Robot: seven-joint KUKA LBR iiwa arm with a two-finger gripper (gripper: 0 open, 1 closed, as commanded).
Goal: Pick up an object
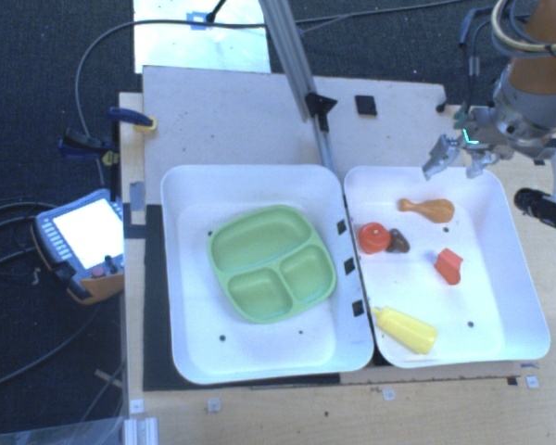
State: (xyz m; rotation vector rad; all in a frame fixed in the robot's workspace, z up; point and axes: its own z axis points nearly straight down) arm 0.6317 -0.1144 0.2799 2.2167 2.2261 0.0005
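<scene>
The right bin holds a brown drumstick-shaped piece, a red-orange round piece with a small dark lump touching it, a red block and a yellow bottle-shaped piece. My gripper hangs over the bin's back edge, above and slightly right of the drumstick. Its two fingers stand apart with nothing between them.
The left bin holds a green three-compartment tray. A slanted metal pole rises behind the bins over a bare board. A handheld pendant and cables lie on the floor at left.
</scene>
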